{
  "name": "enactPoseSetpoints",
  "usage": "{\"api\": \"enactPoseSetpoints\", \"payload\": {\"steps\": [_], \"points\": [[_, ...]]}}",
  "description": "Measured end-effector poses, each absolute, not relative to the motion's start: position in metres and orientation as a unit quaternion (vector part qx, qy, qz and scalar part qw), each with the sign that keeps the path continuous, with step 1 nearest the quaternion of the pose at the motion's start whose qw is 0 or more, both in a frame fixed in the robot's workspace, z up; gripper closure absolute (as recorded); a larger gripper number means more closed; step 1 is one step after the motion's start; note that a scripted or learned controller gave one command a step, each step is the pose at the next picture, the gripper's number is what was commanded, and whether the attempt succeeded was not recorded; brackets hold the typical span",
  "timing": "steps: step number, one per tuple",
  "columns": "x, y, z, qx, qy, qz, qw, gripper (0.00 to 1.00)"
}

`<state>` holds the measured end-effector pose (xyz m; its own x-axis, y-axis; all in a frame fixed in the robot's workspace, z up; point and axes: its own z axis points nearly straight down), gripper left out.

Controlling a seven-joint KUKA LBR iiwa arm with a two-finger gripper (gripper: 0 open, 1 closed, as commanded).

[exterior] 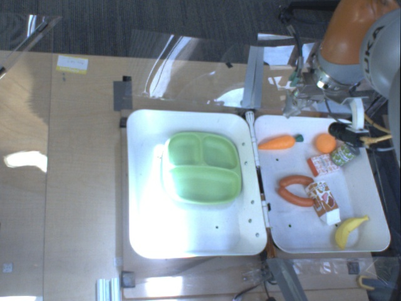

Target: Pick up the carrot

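Two shallow white bins sit side by side on the wooden counter (62, 168), seen from above at a slant. The left bin (144, 231) holds a green divided plate (203, 168) lying flat near its middle. The right bin (282, 231) holds several small things. The carrot (277, 143) lies on its side in the upper left corner of this bin, close to the wall shared with the left bin, its green stub pointing right. To its right, near the bin's upper right corner, sits an orange (324, 143), with a small green can (343, 154) just beside it. Below them lies a red and white carton (321, 164), then a curved sausage (294, 190) in the middle of the bin, touching or nearly touching a second carton (326, 202) on its right. A banana (348, 229) lies near the lower right corner.

The arm (357, 30) reaches in from the upper right, its orange band showing above the wrist. The hand (299, 99) hangs above the far rim of the right bin, up and to the right of the carrot and apart from it. Whether it is spread or pressed together cannot be told from here.
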<state>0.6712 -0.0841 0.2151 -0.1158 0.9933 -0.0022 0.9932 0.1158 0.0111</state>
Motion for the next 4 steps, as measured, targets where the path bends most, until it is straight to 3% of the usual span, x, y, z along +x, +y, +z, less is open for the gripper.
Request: {"api": "enactPoseSetpoints", "payload": {"steps": [1,2,3,4], "points": [[0.671,-0.085,0.214,0.665,0.747,0.0025,0.004,0.0],[0.621,-0.15,0.087,0.578,0.816,0.0019,0.004,0.0],[0.662,-0.141,0.086,0.583,0.812,-0.0109,-0.012,0.0],[0.661,-0.146,0.095,0.583,0.812,-0.0141,-0.008,1.0]]}}
